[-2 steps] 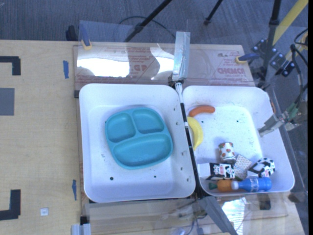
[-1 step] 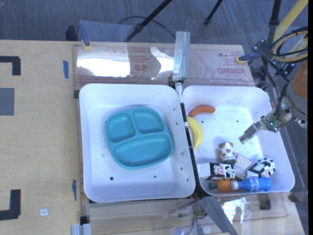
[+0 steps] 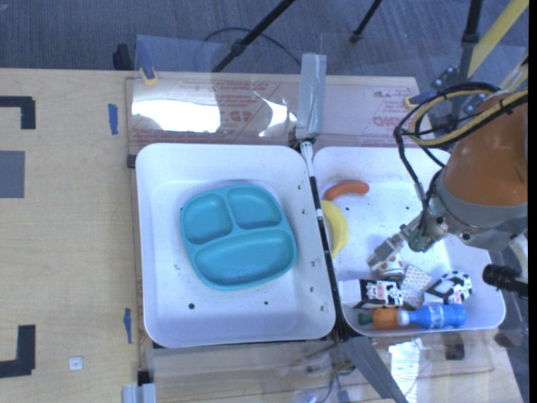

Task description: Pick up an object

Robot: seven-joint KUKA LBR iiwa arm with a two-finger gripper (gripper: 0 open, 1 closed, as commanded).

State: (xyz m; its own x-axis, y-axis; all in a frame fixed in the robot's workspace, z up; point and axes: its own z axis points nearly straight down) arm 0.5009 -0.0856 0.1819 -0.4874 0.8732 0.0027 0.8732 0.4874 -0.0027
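While its grip state stays unclear, claw (image 3: 391,254) just above black-and-white carton (image 3: 382,291).

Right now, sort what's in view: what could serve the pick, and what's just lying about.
For the pick:
- hand, over the right bin
- orange sausage
- yellow banana
- blue bottle
- black-and-white cow toy
- small printed packet

Lying about:
- teal divided plate in the left bin
- blue tape on the bench
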